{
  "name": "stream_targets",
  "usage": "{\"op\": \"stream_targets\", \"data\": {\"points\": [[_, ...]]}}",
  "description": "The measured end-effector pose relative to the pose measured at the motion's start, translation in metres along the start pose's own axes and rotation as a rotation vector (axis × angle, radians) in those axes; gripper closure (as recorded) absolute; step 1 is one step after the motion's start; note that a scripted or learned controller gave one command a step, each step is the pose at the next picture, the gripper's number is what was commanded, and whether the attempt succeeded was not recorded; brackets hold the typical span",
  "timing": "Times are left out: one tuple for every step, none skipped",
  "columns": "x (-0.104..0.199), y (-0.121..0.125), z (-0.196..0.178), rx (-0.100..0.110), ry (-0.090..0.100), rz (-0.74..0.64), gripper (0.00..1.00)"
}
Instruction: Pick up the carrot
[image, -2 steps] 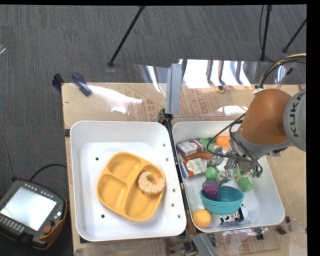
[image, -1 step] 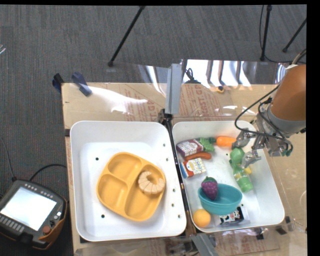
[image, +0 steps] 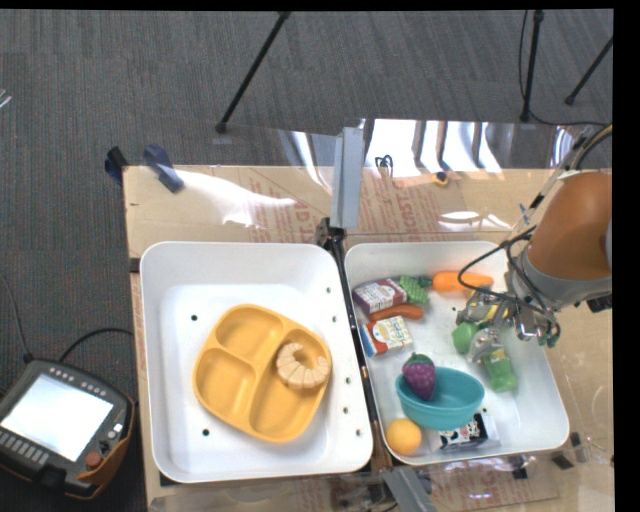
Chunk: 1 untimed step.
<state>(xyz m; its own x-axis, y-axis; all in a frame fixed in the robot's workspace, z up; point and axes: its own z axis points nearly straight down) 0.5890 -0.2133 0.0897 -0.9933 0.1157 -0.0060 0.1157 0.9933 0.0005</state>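
Nothing is lifted yet: I am seeing the carrot (image: 462, 283) lying in the right bin (image: 556, 400). I am holding the gripper (image: 492, 338) near it over green toys; I cannot tell its grip state.

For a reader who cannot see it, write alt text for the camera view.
The gripper hangs over the right bin, just below the carrot, among toy foods and a teal bowl holding grapes. The left bin holds a yellow divided plate with a pastry.

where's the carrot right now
The carrot lies in the right bin near its far edge, just right of the green-topped toy beside the small carton. The gripper is close by, a little nearer the camera.
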Motion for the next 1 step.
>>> {"op": "stream_targets", "data": {"points": [[0.0551, -0.0054, -0.1103, 0.001, -0.001, -0.047, 1.00]]}}
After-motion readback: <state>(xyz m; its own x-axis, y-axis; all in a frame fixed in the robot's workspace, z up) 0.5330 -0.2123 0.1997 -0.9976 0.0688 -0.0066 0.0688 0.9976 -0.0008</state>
